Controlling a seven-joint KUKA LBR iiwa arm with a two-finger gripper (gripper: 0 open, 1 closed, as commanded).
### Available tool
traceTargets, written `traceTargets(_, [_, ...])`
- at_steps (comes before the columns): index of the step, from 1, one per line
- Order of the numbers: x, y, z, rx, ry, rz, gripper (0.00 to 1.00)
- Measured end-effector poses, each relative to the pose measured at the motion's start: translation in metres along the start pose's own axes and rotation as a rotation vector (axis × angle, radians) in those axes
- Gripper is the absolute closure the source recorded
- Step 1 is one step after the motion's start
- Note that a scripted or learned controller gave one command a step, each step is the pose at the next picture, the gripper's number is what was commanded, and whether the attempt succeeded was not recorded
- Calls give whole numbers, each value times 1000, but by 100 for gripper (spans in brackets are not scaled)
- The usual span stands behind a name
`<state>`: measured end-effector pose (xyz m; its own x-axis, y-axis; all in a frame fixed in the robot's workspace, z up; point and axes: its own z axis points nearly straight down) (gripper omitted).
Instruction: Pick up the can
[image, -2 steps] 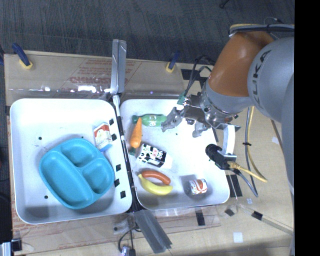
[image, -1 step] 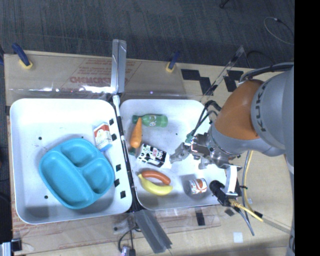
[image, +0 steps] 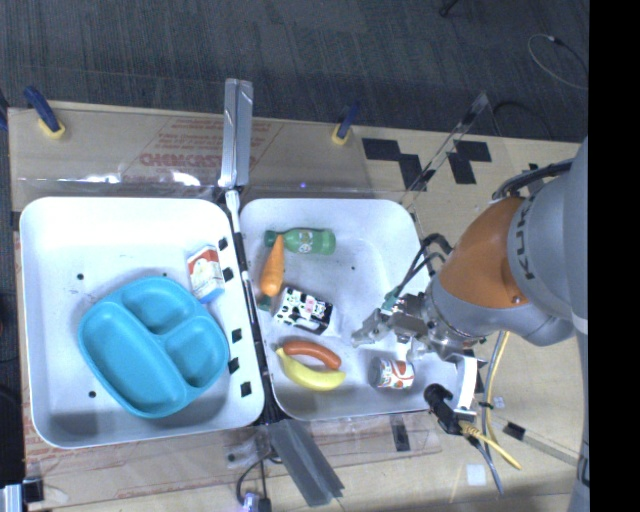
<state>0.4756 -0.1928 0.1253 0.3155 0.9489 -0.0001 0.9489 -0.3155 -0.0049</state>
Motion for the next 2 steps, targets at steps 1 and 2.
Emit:
traceTargets(1, [8,-1,-35,-3,1,267,0])
traceTargets(2, [-7,3,34,0,2,443,0])
